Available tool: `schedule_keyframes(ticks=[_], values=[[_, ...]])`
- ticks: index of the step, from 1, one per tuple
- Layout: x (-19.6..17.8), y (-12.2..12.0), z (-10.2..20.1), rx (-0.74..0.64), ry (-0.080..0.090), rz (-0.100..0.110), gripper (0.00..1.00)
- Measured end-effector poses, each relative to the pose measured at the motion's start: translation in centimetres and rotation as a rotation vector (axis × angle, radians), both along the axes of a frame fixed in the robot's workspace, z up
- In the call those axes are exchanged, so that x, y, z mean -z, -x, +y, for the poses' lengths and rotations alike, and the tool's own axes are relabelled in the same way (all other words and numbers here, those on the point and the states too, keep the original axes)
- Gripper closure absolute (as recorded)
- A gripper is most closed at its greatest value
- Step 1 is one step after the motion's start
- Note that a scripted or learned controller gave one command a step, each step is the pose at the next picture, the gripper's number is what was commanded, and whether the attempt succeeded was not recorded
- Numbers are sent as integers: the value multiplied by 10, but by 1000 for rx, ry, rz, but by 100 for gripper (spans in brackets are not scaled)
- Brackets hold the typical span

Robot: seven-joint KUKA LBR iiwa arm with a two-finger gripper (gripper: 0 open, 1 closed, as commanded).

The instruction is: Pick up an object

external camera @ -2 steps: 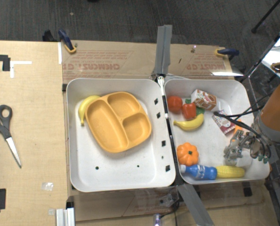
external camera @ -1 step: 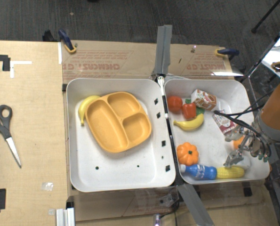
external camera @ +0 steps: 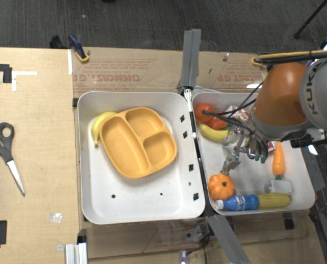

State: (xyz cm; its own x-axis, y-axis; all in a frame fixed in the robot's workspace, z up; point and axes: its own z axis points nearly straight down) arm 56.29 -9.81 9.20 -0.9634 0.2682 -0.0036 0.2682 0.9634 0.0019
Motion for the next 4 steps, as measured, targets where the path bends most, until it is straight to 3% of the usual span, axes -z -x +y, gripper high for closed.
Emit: schedule_keyframes(ticks=[1,2,3,4], values=[[0,24,-34,-118,1,3,0],[-2,-60,0,24,1,-2,0],[0,-14,-26,-29,2,2,0],[-1,11,4,104,1,1,0]])
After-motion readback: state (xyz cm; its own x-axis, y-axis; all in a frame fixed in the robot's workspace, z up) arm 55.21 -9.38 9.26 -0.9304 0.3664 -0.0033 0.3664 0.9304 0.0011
